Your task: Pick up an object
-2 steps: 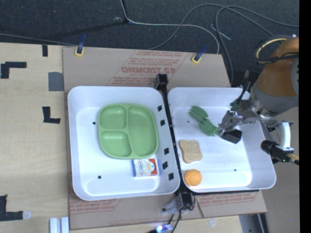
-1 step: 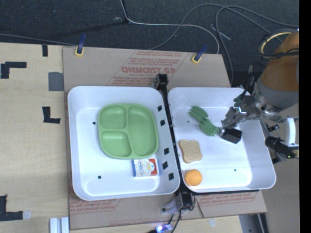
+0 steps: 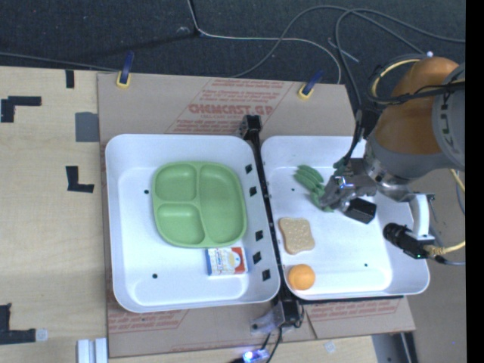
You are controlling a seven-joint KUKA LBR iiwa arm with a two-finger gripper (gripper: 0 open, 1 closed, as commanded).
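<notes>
In the right bin lie a green pea pod, a slice of toast and an orange. My gripper hangs low at the pea pod's right end, touching or nearly touching it. The wrist hides the fingertips, so the view leaves it unclear whether anything sits between them. The grey arm with its orange band comes in from the right over the bin's far right part.
The left bin holds a green divided plate and a small blue and white carton near its front. A black divider runs between the bins. Cables trail across the dark floor behind the bench.
</notes>
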